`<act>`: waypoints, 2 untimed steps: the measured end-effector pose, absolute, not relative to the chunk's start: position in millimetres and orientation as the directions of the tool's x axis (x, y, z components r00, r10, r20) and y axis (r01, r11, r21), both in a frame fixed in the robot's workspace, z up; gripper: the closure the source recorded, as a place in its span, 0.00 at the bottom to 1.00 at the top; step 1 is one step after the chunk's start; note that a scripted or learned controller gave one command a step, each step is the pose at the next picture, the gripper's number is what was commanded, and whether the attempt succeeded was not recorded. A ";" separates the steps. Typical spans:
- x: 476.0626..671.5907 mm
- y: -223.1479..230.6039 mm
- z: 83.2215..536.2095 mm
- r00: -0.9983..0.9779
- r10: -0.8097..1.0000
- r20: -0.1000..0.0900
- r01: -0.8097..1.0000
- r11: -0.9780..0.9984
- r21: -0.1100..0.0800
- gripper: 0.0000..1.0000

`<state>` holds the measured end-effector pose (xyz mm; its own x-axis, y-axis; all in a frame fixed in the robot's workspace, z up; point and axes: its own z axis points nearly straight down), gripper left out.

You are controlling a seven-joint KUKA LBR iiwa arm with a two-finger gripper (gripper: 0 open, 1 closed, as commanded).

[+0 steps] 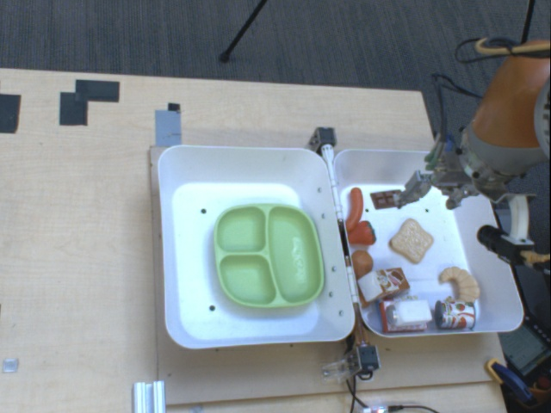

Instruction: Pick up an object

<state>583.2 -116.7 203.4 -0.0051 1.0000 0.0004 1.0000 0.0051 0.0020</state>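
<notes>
The right bin (pixel 504 256) holds several toy foods. A red hot dog (pixel 355 205), a red pepper (pixel 362 231) and a brown egg (pixel 362 261) lie along its left wall. A toast slice (pixel 412 240) sits in the middle, and a croissant (pixel 459 282) lies to its lower right. A can (pixel 455 314), a white packet (pixel 406 314) and a small box (pixel 392 282) line the front. A dark brown packet (pixel 385 200) lies at the back. My gripper (pixel 435 194) hovers over the back of this bin, above and right of the toast. It is open with nothing between its fingers.
The left bin (pixel 185 231) carries a green divided plate (pixel 268 255). A metal clamp (pixel 324 138) sits at the back where the bins meet, and another (pixel 357 361) at the front. My arm's black cable bracket (pixel 508 243) overhangs the right bin's right side.
</notes>
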 end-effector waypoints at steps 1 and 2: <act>572.6 -136.3 88.1 -0.003 1.000 -0.003 1.000 0.003 0.010 0.00; 575.8 -135.7 101.0 -0.004 1.000 -0.004 1.000 0.004 0.020 1.00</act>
